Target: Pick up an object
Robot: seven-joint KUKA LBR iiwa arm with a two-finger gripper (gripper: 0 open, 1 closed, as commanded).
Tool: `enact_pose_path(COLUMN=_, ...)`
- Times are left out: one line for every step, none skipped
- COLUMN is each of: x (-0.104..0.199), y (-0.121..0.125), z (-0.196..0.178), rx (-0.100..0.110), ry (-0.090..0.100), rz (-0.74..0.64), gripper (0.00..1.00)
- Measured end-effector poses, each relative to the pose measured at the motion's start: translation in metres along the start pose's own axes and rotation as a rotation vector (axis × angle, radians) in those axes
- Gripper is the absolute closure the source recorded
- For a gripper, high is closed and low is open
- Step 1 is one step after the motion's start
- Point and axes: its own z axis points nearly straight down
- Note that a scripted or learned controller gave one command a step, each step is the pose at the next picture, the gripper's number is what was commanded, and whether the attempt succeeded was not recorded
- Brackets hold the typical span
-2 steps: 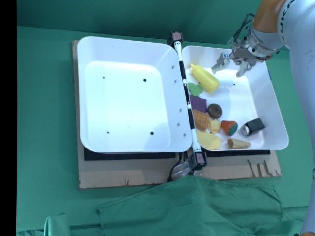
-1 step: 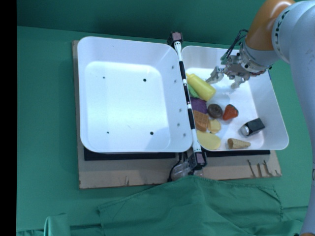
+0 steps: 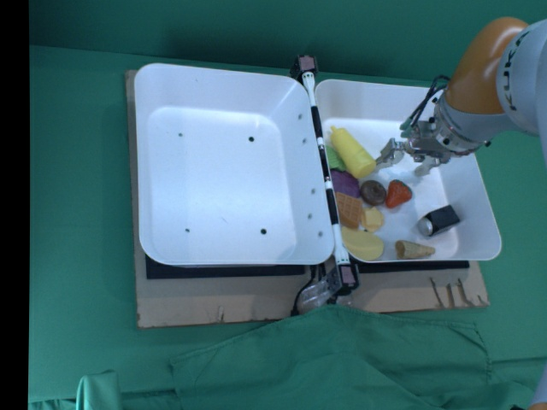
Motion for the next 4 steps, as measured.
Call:
enact_pose_path(x=0.01, y=-0.043, z=-0.001, rx=-0.004, ry=-0.002, rz=0.0, gripper=0.0)
enact_pose_path(x=0.054, y=-0.117, z=-0.002, rx=-0.007, ry=-0.004, rz=0.002, gripper=0.0)
enact_pose_path(x=0.052, y=-0.113, z=-0.013, rx=-0.013, ry=-0.005, rz=0.006, gripper=1.0)
enact_pose_path(x=0.053, y=-0.077, z=0.0, rx=0.005, ry=0.003, rz=0.0, gripper=1.0)
